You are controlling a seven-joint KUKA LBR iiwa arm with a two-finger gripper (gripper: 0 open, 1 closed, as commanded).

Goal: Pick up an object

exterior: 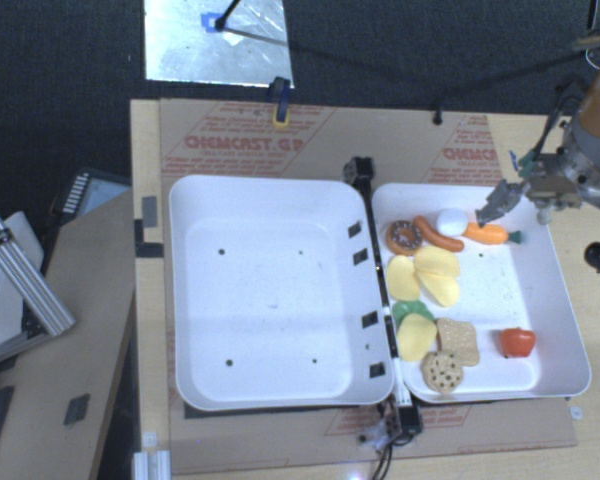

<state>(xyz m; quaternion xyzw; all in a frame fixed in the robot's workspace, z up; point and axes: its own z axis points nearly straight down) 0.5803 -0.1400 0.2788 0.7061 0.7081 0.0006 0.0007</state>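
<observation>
since nothing is seen between the fingers of the pincer (500,204), the step in hand is judged to be the approach, with the grasp itself not yet made. the pincer is held over the far edge of the right bin (555,298), just above the toy carrot (486,234), and whether its fingers are apart or together cannot be told, because they are small and dark against the arm.

for the next move, a descent onto the carrot is probably called for, with the fingers placed across its narrow body and not along it. the white egg (451,220) and the sausage (439,235) lie just beside, so little room is left on that side.

the things in this bin look like smooth, hard plastic play food: a ring-shaped donut (405,236), rounded yellow pieces (436,273), a green piece (410,309), a speckled cookie (442,371), a square cracker (458,340) and a red tomato (518,342), which lies well apart. the left bin (270,288) is shallow, white and matte. under both, brown printed cardboard (240,138) is laid on the surface.
</observation>
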